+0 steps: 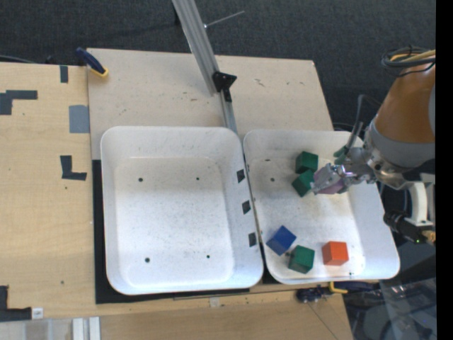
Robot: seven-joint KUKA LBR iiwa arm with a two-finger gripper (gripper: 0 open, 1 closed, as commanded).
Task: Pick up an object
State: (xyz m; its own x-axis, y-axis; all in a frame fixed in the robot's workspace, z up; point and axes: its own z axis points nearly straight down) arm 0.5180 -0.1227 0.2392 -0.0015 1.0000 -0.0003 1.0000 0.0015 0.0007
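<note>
**Small blocks waiting in the right bin**

The closest block to the gripper (pixel 327 181) is a green block (pixel 303 183), just to its left. It looks small, hard and light, with flat sides that are good to pinch. I cannot tell how the gripper is set, or whether it holds anything.

The right bin (pixel 375 218) also holds another green block (pixel 306 161) just above it, a blue block (pixel 282 239), a third green block (pixel 301 258) and an orange block (pixel 335 253). The left bin (pixel 113 211) sits beside it.
</note>
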